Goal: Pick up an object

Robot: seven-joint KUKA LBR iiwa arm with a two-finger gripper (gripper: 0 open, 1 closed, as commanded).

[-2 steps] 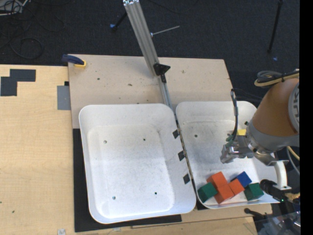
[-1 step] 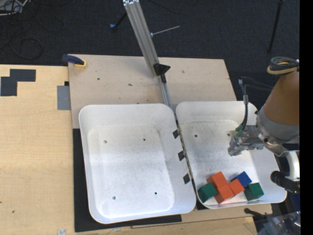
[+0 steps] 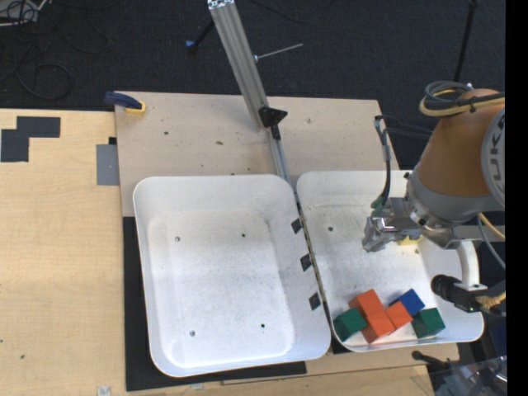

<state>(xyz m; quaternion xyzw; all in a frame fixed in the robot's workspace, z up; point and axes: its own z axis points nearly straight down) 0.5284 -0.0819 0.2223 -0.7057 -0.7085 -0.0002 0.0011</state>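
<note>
Yellow object (image 3: 407, 239) mostly hidden behind gripper (image 3: 378, 236)

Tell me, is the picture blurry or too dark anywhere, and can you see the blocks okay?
In the camera view the blocks look sharp and bright in the right bin; the floor at the top is very dark, so the cables there are hard to see; the gripper is a bit small and murky; the left bin shows no strong glare.
</note>
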